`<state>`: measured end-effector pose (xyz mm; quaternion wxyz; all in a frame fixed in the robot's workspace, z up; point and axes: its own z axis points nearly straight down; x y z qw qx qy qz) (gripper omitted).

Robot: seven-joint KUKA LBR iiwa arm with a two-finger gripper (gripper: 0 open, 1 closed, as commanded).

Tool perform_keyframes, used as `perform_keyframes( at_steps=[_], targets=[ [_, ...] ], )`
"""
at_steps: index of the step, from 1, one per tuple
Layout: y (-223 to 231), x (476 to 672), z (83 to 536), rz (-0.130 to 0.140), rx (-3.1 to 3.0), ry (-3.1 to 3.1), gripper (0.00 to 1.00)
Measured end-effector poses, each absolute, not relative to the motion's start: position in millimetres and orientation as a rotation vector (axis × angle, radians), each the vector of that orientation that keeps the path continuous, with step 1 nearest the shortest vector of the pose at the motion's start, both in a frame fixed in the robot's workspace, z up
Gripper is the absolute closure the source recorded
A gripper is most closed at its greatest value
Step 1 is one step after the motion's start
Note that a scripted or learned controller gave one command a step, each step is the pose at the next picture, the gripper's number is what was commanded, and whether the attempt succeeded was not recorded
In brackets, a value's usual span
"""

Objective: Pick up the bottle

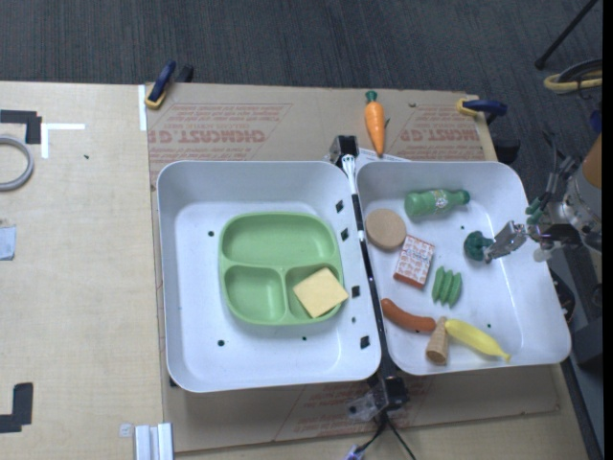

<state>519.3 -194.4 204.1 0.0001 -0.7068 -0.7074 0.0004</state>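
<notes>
The bottle [436, 202] is green with a pale label and lies on its side near the far edge of the right bin [536, 329], cap pointing right. My gripper [505, 241] hangs over the right side of that bin, right of and nearer the camera than the bottle, clearly apart from it. Its tip sits just beside a dark green round item [475, 247]. Nothing is seen held.
The right bin also holds a tan disc [386, 228], a red-and-white box [414, 262], pea pods [445, 286], a sausage [409, 316], a cone [438, 343] and a banana [476, 338]. The left bin [182, 257] holds a green divided plate [278, 242] with a yellow block [319, 292]. A carrot [374, 123] lies behind the bins.
</notes>
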Motion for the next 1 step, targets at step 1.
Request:
perform_keyframes(
  at_steps=[1],
  targets=[
    [-194.7, 519.8, 213.6, 0.002, -2.220, -2.225, 1.00]
  ],
)
